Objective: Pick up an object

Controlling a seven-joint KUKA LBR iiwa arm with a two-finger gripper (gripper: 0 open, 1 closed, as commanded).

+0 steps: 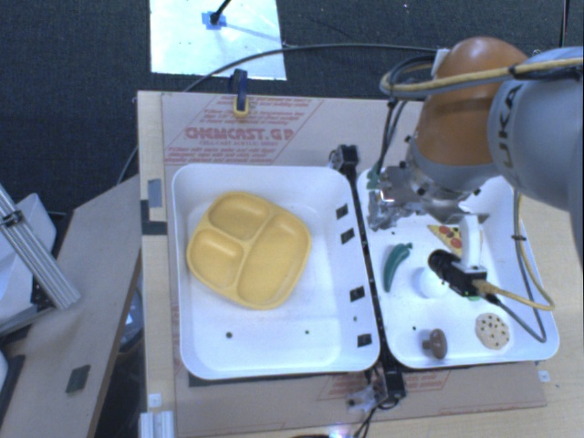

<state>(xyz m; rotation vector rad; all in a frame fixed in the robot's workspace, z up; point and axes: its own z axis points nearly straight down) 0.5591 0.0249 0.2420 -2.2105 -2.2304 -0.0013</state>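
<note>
In the right bin (pixel 525 340) lie a curved green pepper (pixel 397 265), a pizza slice (pixel 445 235), a chocolate-chip cookie (pixel 492 330) and a small brown mushroom-like piece (pixel 434 341). My gripper (pixel 380 210) hangs over the bin's upper left part, near the divider between the bins. It is just above and left of the green pepper, and the pizza slice lies to its right. The arm's orange band and grey body hide the far part of this bin. I see nothing between the fingers.
A yellow divided plate (pixel 248 248) fills the middle of the left bin (pixel 274 349). Black clips (pixel 356 293) run along the divider. A pale round shape (pixel 425 284) sits next to the pepper. Cardboard lies under both bins.
</note>
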